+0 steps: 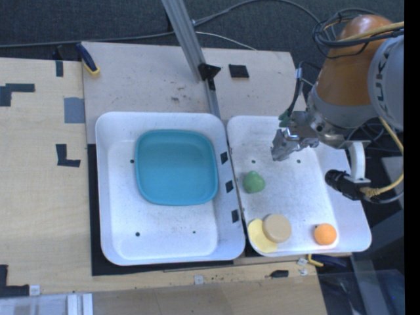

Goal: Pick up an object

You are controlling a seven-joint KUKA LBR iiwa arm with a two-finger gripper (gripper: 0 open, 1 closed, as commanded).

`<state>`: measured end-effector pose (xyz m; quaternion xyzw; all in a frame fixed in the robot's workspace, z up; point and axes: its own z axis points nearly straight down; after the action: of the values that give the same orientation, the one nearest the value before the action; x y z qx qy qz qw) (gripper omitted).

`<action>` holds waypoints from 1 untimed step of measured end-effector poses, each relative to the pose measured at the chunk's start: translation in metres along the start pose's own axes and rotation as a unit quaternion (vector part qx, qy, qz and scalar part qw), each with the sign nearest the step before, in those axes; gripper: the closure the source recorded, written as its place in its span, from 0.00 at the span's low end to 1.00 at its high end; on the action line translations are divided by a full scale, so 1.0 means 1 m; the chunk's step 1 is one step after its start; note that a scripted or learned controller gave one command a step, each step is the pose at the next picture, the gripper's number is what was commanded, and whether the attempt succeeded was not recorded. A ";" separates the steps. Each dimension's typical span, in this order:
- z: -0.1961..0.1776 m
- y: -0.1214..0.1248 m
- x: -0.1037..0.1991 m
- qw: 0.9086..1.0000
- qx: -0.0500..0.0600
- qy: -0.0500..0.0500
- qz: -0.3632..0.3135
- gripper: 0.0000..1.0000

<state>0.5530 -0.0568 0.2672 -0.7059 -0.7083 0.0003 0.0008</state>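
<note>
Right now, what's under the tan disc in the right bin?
The tan disc sits on a yellow piece that sticks out at its left. The part of it beneath the disc is covered.

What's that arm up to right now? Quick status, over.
End effector above right bin, nothing seen held. Green ball nearest, below it. Nothing between them. Over.

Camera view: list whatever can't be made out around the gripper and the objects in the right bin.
- Gripper: too small and blurred to tell its finger state.
- Yellow object: mostly covered by the tan disc, so its shape is unclear.
- Green object: too blurred to identify.
- Right bin: far right corner hidden behind the arm.
</note>
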 end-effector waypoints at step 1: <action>0.017 0.003 0.050 1.000 0.000 0.000 0.000 1.00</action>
<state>0.5560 -0.0067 0.2502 -0.7058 -0.7084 0.0004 0.0008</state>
